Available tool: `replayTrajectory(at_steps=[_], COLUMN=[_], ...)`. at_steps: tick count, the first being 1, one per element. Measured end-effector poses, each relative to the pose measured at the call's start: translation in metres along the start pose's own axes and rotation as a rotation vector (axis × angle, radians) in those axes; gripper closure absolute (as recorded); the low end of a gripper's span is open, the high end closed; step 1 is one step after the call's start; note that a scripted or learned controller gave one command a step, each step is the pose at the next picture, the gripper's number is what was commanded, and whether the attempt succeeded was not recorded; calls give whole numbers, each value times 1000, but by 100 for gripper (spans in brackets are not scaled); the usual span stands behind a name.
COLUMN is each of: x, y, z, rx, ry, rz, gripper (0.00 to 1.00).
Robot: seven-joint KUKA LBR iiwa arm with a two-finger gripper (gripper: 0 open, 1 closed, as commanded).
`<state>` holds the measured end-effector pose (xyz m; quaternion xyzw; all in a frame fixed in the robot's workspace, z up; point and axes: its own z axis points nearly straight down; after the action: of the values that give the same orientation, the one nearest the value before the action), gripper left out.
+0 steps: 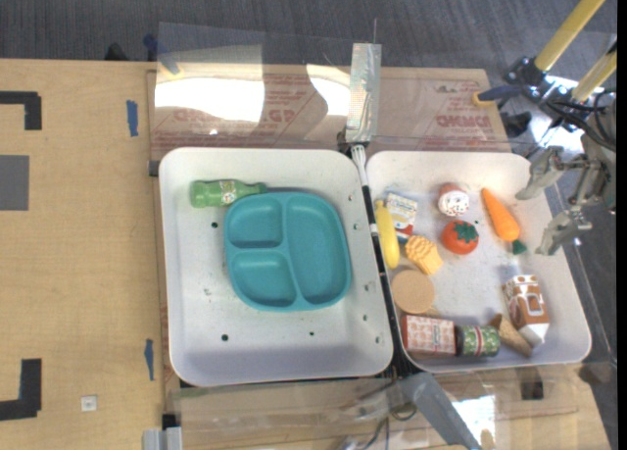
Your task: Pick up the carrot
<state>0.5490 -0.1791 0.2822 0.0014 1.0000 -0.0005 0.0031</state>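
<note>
The carrot (502,217) lies in the right bin (563,340), toward its two o'clock corner, beside a tomato (460,236). The hand (558,205) hangs open at the carrot's three o'clock, holding nothing.

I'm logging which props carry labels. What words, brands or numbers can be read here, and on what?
None can be read for sure.
Red print on the clear sheet behind the bins: mirrored and blurred.
Label on the green bottle: too small.
Labels on the can, the small carton and the brown carton: blurred.
</note>
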Motion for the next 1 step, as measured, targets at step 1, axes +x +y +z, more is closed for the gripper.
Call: replayTrajectory(at_steps=[1], x=[-53], y=[1], z=[156], rx=[-8], ry=[12], rz=[-302], gripper=[0])
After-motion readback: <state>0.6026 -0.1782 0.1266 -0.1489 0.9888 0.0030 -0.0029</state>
